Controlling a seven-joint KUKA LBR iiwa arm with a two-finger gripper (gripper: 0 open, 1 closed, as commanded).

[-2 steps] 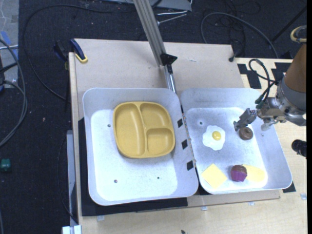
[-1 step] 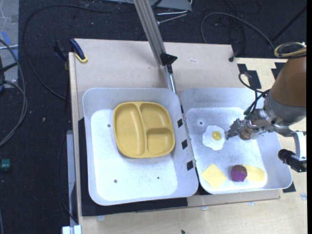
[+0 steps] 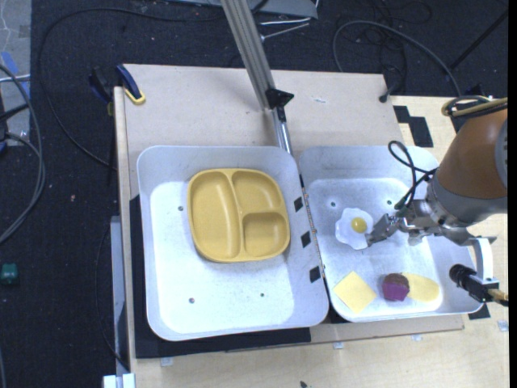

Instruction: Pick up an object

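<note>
Landmark for this listing: the right bin [image 3: 323,186], the shallow white tray nearer the arm.

1. Arm [image 3: 477,172]. Grey with an orange band, reaching in over the right bin's far side and bent down toward its middle.

2. Gripper [image 3: 380,229]. Low over the floor of the right bin, its tip just beside the fried egg. The fingers are dark and blurred against the tray; I cannot tell whether they are spread or pressed together, and nothing can be seen pinched between them.

3. Fried egg [image 3: 354,227]. White with a yellow yolk, lying flat near the middle of the right bin, just left of the gripper's tip.

4. Yellow cheese slice [image 3: 355,291]. Flat and square, set cornerwise, in the right bin's near left part.

5. Purple item [image 3: 395,287]. Small and rounded, along the near wall of the right bin, just right of the cheese slice.

6. Pale yellow item [image 3: 422,288]. Touching the purple item on its right side, still within the right bin.

7. Left bin [image 3: 161,297]. White, edge to edge with the right bin on its left.

8. Yellow divided plate [image 3: 239,214]. Three compartments, lying in the left bin, well apart from everything in the right bin.
</note>
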